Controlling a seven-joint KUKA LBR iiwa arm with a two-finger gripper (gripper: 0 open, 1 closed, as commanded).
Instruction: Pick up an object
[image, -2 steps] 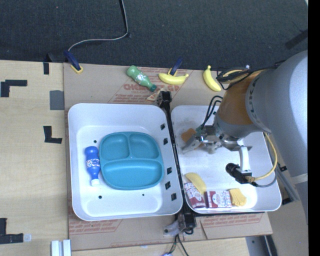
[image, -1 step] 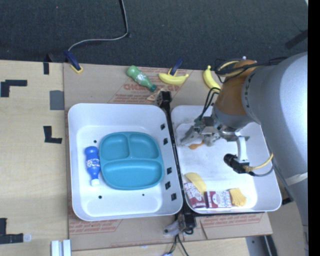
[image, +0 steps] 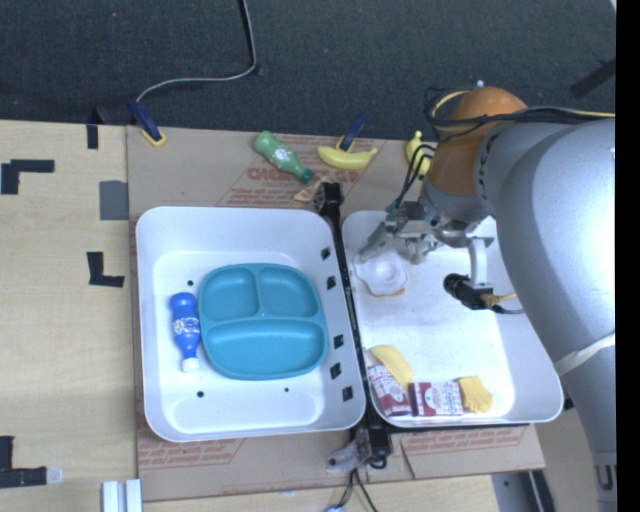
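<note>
Clear cup under the gripper, right bin

Clear cup (image: 383, 274) sat in the upper left of the right bin (image: 520, 395). Largest in frame, the grey arm (image: 560, 210) came in from the right. The left bin (image: 160, 240) held a blue divided plate (image: 263, 320), with a blue bottle (image: 184, 330) just beside it. The gripper (image: 400, 238) hung over the cup, fingers spread, clasping nothing. Snack packets (image: 415, 398) lay along the right bin's lower edge.

My bench, seen from above.
Tan wooden bench top (image: 60, 300), cardboard sheet (image: 200, 175) over it, dark carpet (image: 300, 50) beyond.
</note>
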